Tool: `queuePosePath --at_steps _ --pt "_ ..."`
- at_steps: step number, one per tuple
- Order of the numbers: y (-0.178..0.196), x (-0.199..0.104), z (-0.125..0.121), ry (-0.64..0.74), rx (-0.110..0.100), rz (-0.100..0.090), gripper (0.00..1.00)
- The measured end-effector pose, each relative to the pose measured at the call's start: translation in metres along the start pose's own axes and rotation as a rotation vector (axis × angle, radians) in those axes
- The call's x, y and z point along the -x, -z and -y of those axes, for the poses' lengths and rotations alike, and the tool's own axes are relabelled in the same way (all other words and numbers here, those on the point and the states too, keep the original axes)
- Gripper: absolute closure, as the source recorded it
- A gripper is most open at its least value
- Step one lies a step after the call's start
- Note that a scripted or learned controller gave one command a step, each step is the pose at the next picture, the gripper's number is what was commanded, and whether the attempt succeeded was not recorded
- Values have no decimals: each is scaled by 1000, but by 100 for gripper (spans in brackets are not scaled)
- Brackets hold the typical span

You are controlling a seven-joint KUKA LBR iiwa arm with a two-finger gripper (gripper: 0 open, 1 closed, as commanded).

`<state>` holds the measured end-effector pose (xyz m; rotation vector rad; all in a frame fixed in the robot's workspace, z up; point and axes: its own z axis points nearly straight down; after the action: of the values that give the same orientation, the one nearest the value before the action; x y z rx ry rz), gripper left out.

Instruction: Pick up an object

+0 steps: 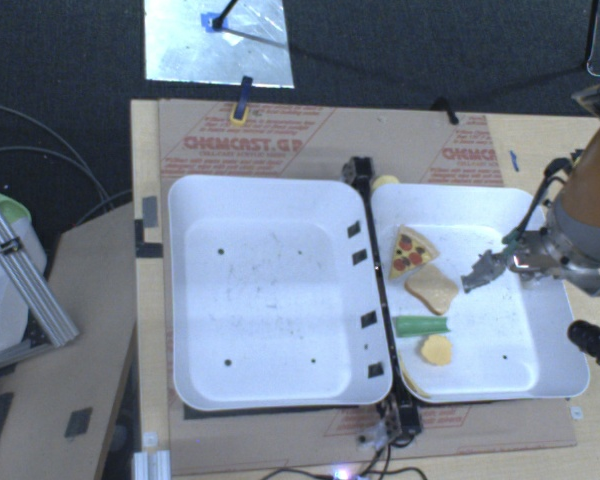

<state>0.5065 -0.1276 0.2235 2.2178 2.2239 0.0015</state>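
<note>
Where gripper (477, 274) hovers, right bin (500, 368) sits on cardboard-covered bench (310, 128).

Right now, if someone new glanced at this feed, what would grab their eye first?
Probably the small cluster of toy food along the left side of the right bin: a pizza slice, a tan bread-like piece, a green stick and a yellow round piece. Next, the gripper reaching in from the right, close beside the bread-like piece. The left bin sits alongside.
</note>
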Motion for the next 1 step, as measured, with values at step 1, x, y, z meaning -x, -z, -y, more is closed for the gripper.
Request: queuePosePath --at_steps 1 --pt "-142 -38 -43 6 10 4 0"
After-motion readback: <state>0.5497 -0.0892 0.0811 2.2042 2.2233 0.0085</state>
